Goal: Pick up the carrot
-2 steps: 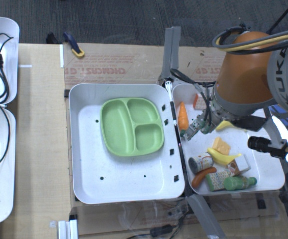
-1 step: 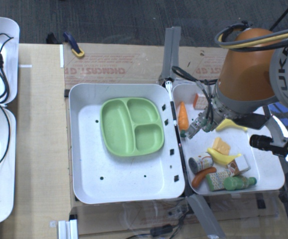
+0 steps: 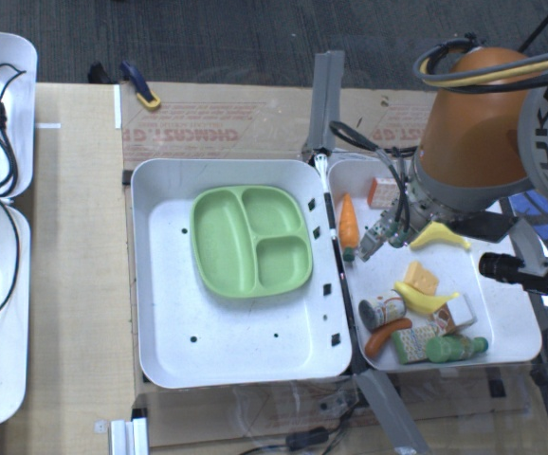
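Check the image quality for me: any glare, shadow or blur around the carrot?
Camera view: lighting is even and soft, with no hard glare on the white bins. The carrot is sharp enough to pick out against the right bin's left wall. The gripper beside it looks slightly blurred, and the arm hides the bin's far right corner.

"KUKA" lettering on arm (image 3: 539, 121)

Left bin (image 3: 160, 282): white, holding a pale green divided plate (image 3: 251, 240). Right bin (image 3: 511, 335): white, with an orange carrot (image 3: 348, 220) at its far left, yellow bananas (image 3: 439, 236), a red sausage (image 3: 388, 336) and a green bottle (image 3: 456, 348). Desk (image 3: 75, 254): tan. Arm band (image 3: 478, 112): orange. Floor (image 3: 255, 17): dark grey.
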You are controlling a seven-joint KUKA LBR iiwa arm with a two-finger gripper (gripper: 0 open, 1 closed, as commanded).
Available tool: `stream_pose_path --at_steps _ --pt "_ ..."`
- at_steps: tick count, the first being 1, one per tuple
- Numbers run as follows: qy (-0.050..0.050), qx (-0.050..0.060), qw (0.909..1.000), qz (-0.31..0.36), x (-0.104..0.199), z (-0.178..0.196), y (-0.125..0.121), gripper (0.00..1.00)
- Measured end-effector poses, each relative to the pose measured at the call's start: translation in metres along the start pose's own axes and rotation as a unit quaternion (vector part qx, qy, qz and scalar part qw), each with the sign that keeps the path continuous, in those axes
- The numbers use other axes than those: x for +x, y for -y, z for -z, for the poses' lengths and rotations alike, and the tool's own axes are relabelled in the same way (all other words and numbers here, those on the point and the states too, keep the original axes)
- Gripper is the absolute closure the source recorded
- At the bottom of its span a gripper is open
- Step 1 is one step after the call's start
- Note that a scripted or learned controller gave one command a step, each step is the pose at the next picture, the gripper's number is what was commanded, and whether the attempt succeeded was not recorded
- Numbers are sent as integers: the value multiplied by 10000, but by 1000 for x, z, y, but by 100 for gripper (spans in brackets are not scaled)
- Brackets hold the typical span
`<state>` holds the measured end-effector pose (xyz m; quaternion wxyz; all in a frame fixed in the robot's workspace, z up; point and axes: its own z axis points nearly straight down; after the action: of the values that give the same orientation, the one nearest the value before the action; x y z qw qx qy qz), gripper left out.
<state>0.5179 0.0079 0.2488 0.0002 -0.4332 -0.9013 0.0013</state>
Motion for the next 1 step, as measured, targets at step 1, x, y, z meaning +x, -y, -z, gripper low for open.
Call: stream_pose_path --at_steps 1 --pt "1 5 10000 -5 -1 8 0 100"
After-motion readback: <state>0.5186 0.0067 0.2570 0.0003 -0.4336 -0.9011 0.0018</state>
